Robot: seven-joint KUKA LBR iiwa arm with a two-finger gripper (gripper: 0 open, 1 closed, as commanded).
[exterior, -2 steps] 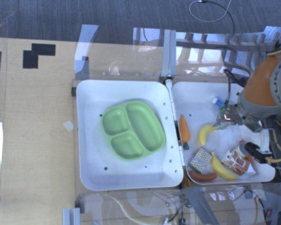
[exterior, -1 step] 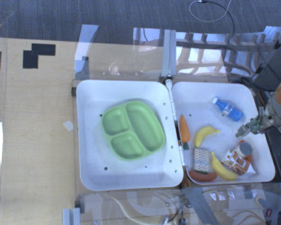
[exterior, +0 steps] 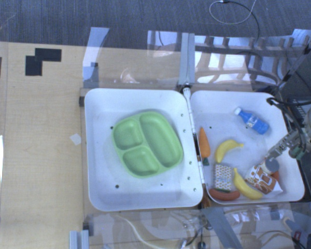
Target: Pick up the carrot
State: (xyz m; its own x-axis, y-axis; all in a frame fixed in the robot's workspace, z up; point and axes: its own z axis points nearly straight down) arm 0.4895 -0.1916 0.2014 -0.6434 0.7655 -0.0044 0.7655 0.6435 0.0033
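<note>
Carrot (exterior: 204, 144): lying against the left wall of the right bin (exterior: 217, 101), beside a banana (exterior: 227, 149). Claw (exterior: 273, 154): hovering well apart near the right edge, its opening impossible to tell. Risk: wall blocking 1 side, causing a slip.

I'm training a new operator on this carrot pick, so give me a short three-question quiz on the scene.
1. True or false: the carrot lies in the same bin as the green divided plate.
2. Which lies nearest the carrot? A) blue bottle B) upper banana C) snack packet
3. Fill in: the carrot lies against the right bin's ____ wall.

Key
1. False: the plate is in the left bin, the carrot in the right.
2. B
3. Left, by the divider between the bins. The gripper is across the bin, near the snack packet.
</note>
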